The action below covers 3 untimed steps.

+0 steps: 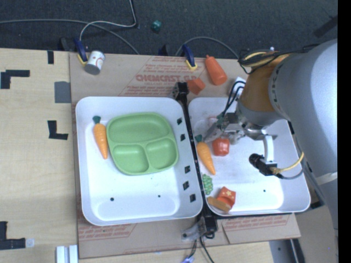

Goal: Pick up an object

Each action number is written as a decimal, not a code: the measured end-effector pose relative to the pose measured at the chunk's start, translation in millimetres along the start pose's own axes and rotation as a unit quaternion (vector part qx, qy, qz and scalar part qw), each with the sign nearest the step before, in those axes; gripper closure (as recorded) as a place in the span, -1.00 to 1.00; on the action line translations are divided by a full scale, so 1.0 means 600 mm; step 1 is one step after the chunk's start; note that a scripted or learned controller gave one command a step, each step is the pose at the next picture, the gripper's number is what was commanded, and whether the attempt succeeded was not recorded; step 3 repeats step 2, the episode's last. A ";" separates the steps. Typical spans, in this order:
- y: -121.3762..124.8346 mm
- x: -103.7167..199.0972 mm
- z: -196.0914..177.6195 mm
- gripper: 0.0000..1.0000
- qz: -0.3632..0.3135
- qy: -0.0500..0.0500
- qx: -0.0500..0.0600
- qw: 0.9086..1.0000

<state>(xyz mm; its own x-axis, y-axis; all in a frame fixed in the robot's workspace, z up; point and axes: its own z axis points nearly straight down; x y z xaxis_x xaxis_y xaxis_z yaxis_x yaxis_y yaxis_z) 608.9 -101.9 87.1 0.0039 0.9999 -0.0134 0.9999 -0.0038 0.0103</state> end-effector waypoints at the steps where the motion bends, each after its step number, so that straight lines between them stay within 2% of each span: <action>1: -0.004 -0.011 0.001 -1.00 -0.003 0.005 0.002 1.000; 2: -0.004 -0.010 -0.015 1.00 -0.003 0.005 0.003 1.000; 3: -0.004 -0.010 -0.015 1.00 -0.003 0.005 0.003 1.000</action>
